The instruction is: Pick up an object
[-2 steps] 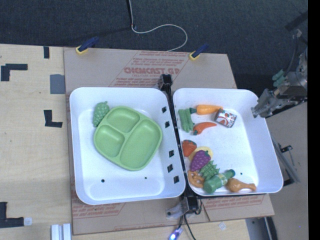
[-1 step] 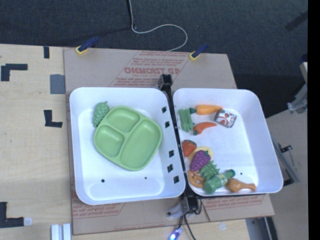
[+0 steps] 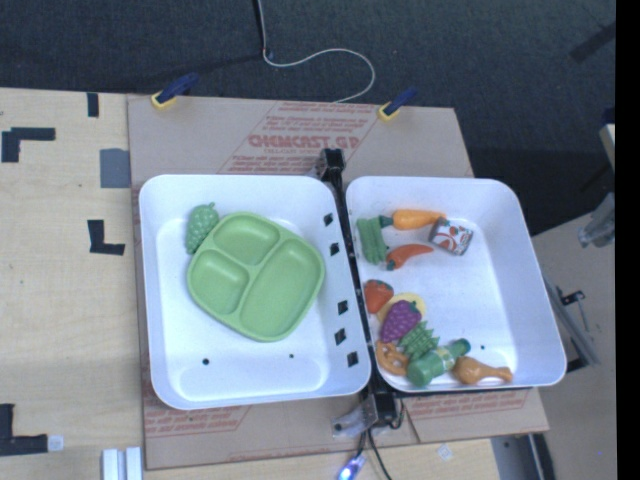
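The right bin (image 3: 500, 278) holds several toy foods. An orange carrot (image 3: 415, 218) and a small red-and-white can (image 3: 450, 236) lie near its far wall. A green pod (image 3: 371, 238) and a red-orange pepper (image 3: 408, 256) lie beside them. Along the left wall towards the front are a red fruit (image 3: 377, 294), purple grapes (image 3: 398, 321), a green leafy piece (image 3: 418, 340), a green bottle-shaped piece (image 3: 435, 364) and an orange gourd (image 3: 482, 372). The left bin (image 3: 165, 298) holds a green divided plate (image 3: 256, 276) with a small green bunch (image 3: 202, 226) at its far-left edge.
Both bins rest on a cardboard sheet (image 3: 300, 138) held by two clamps at its far edge. A white cable (image 3: 310, 60) loops over the dark floor behind. A grey metal part (image 3: 600, 226) shows at the right edge, outside the right bin.
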{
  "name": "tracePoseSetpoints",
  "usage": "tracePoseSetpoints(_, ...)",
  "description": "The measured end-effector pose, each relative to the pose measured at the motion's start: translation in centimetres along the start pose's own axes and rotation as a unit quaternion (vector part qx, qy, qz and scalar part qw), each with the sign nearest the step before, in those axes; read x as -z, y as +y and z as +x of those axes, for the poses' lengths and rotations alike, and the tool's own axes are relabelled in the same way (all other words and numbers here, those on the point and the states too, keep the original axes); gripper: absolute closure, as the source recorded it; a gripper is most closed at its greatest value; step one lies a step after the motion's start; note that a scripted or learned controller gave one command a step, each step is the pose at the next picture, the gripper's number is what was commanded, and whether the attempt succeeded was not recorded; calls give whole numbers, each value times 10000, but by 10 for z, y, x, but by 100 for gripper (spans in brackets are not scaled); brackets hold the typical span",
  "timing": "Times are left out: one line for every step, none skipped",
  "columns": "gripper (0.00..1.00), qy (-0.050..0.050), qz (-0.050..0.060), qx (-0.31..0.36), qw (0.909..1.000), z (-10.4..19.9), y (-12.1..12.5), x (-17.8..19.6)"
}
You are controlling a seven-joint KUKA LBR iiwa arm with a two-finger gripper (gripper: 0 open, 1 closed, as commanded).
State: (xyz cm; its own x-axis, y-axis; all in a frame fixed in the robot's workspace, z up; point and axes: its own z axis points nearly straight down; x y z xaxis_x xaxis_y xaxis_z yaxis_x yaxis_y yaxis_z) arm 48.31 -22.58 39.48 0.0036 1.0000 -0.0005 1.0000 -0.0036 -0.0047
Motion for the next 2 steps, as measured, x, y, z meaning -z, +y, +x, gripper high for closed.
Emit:
tracePoseSetpoints(100,-34,-109,36,9999,18,0,149)
tracePoseSetpoints(100,12,23,6,10000,1,0,39)
